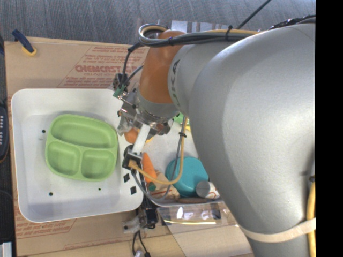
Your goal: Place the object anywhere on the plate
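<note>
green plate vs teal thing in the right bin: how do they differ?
The green plate sits in the left bin; teal thing in the right bin. Plate is flat with three compartments; teal thing looks rounded. Plate is in full view; teal thing is partly hidden by the arm. Both look like plain plastic.

right of the green plate (81,146), the grey arm (257,116) is covering most of the right bin (163,153) and parts of a teal thing (190,175) and an orange thing (150,168) in it, while left of the plate a dark thing (2,130) is being cut off by the edge.
</note>
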You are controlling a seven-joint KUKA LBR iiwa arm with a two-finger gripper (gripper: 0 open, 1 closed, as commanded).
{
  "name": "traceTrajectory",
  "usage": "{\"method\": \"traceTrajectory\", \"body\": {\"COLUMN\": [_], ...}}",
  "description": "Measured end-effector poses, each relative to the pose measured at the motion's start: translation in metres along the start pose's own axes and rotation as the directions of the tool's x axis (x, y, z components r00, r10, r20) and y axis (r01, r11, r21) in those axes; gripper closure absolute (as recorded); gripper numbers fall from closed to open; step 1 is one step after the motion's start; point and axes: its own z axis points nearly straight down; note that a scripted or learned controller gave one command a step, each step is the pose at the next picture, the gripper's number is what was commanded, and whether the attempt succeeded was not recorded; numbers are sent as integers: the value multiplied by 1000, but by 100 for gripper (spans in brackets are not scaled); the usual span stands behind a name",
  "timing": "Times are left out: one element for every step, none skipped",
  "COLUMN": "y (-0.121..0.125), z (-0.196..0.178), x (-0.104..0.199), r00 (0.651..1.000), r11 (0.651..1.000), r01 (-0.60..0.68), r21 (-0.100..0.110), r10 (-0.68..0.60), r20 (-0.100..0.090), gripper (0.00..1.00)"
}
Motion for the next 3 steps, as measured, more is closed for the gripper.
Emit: {"method": "traceTrajectory", "body": {"y": [-76, -82, -49], "z": [-17, 27, -26], "x": [49, 66, 100], "r00": [1000, 957, 909], "r11": [1000, 957, 909], "r01": [-24, 291, 416], "r21": [1, 2, -7], "r10": [24, -291, -416], "r20": [0, 1, -1], "gripper": [100, 100, 100]}}
